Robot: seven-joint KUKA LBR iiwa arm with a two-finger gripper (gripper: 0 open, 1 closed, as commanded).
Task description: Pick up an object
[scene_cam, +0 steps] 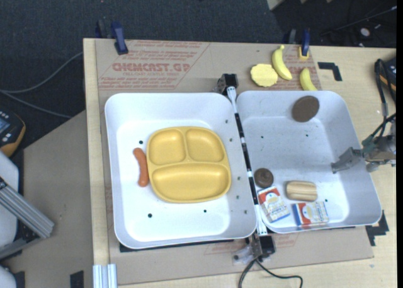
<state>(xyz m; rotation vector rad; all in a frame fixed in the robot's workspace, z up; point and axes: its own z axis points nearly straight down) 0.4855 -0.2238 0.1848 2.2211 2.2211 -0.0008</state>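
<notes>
Early stage, by the look of it: nothing lifted, nothing between the jaws.

Gripper [345,159] low over the right bin [284,111], at about three o'clock of its floor, close to the rim. Open or closed: cannot tell from this angle. No object under or against it, bare white floor all around.

Candidates all resting in place:
- Dark brown disc [306,108] at one o'clock of the right bin, lying on the sloped wall.
- Small brown cookie [263,177] at eight o'clock, close by the divider between the bins.
- Bread roll [301,190] at six o'clock, just beside the cookie and nearest to the gripper of the lot.
- Two flat printed packets [293,210] at six to seven o'clock, against the near wall, touching or almost touching the roll.
- Yellow divided plate [187,164] in the middle of the left bin [126,111], with an orange sausage [142,167] at nine o'clock of it.

On the bench [157,66] beyond the bins, at twelve o'clock of the right one: two bananas [283,63] and a yellow lump [264,75], probably out of play.

Left to do, as judged: choose a target, close on it, raise it clear.
</notes>
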